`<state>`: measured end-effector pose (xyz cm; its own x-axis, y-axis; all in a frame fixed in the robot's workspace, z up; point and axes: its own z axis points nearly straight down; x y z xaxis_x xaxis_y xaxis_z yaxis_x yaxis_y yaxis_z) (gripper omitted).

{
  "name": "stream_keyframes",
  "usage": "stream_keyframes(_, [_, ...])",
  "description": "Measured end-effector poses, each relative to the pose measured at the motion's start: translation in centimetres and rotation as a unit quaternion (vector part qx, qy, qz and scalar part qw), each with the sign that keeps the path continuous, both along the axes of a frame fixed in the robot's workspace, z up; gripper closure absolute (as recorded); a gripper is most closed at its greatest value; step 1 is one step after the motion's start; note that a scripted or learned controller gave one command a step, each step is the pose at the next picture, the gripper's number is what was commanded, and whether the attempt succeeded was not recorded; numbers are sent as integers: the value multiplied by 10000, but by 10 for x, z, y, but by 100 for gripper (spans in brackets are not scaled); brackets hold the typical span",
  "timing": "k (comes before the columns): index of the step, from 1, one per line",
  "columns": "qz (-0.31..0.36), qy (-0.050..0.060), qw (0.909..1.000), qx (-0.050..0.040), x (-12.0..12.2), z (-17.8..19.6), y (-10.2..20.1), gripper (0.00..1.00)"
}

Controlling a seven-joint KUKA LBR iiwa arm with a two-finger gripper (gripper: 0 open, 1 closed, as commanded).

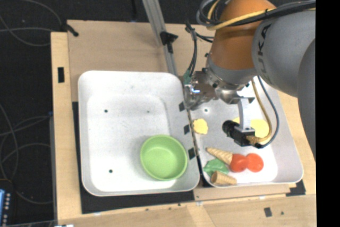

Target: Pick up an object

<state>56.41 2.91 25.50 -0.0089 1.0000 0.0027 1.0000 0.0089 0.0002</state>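
I see the gripper low at the inner edge of the bin on the view's right, just above a yellow piece — open or closed, I cannot tell.

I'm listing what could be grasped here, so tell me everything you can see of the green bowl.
The bowl is round, light green and smooth, and looks like plastic. Its rim is a shade paler than its inside. It stands upright with its mouth up, and its inside shows plain green. It sits on the floor of the left bin, near that bin's front right corner and close to the walls there. Only the bin touches it.
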Motion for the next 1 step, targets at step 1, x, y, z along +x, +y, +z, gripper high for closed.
stream_keyframes(1, [-10,4,10000,-7,-15,-4,40,100])
